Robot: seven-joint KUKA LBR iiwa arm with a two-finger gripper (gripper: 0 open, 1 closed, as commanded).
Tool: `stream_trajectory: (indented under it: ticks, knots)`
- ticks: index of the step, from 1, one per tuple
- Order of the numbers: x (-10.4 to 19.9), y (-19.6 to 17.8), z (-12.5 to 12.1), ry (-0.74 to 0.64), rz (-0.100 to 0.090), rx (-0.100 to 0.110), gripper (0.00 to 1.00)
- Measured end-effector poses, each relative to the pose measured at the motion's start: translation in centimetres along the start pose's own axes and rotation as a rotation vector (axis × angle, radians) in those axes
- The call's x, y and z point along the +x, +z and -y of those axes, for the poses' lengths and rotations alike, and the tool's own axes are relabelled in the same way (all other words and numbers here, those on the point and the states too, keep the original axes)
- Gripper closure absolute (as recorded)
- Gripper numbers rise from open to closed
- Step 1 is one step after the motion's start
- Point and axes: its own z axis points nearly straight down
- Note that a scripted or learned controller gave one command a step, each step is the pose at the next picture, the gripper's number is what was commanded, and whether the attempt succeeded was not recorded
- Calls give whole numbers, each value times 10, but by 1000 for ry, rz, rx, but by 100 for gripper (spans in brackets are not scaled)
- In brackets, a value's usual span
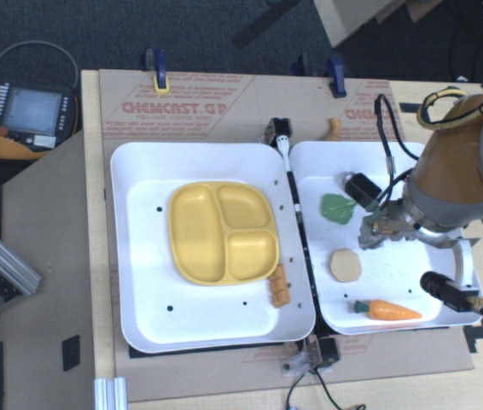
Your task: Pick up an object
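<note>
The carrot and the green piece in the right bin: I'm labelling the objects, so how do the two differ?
The carrot is orange, long and tapered with a green stem end; the green piece is all green, flat and rounded. The carrot lies near the bin's front wall; the green piece lies further back, beside the gripper. Both rest loose on the right bin's floor.

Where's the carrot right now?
The carrot lies in the right bin, near its front edge, just below and right of the round beige piece and left of the arm's black fitting.
</note>
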Motion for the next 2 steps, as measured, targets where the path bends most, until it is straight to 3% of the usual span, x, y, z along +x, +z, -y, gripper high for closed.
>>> stream_trajectory:
  ticks: [2]
  knots:
    - [5, -101, 0, 1, 0, -2, 100]
